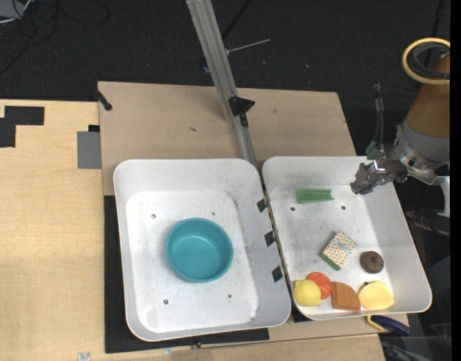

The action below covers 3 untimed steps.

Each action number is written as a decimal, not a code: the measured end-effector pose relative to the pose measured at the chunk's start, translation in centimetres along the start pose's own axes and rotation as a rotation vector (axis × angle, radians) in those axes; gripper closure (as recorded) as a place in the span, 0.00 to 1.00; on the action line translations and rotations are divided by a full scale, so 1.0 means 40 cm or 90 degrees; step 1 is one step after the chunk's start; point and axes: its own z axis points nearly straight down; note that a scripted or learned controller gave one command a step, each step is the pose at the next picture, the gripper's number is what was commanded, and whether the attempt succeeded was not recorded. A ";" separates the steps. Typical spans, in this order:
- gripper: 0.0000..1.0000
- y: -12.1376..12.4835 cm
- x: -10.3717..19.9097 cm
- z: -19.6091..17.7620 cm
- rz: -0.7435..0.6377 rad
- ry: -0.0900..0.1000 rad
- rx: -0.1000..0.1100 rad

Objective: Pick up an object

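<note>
Dark floor with loose cables surrounds the pale wooden tabletop (50,201), which carries two shallow white bins side by side. In the left bin (140,194) sits a round teal plastic bowl (199,250). The right bin (410,254) holds a flat green rectangular block (313,195) toward its far side, a small patterned green and tan box (339,250), a dark brown ring like a doughnut (372,262), and a near row of yellow, red, orange-brown and pale yellow toy foods (343,293). At the far right corner of that bin hangs the gripper (365,180); I cannot tell how it is set, and nothing is seen in it. Nearest is the green block, apparently light, stiff and smooth; across its narrow width seems the best hold.
</note>
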 end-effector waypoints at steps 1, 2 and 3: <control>1.00 0.018 -0.005 -0.111 0.000 0.000 0.001; 1.00 0.015 0.121 -0.104 -0.002 0.001 0.003; 1.00 0.000 0.258 -0.079 -0.002 0.001 0.004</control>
